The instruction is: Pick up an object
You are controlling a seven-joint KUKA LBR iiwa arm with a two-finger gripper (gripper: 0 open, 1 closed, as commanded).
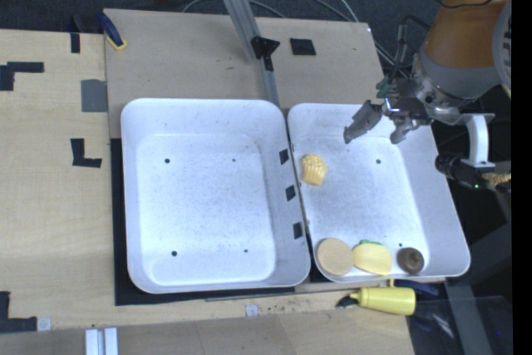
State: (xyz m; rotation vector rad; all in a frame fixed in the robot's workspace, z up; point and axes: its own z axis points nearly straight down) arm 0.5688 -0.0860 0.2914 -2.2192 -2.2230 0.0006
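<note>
My gripper (381, 128) hangs open over the far part of the right bin (432, 195), with nothing between its fingers. A yellow corn-like piece (313, 170) lies on the bin floor near the left wall, below and left of the gripper. Along the near edge of the same bin sit a tan round disc (335, 256), a yellow lemon-like object (373, 257) and a small brown round object (411, 260).
The left bin (141, 179) stands beside the right one. A yellow tool (386, 300) lies on the bench just in front of the right bin. A slanted grey metal pole (237, 0) crosses the back, and cables run behind it.
</note>
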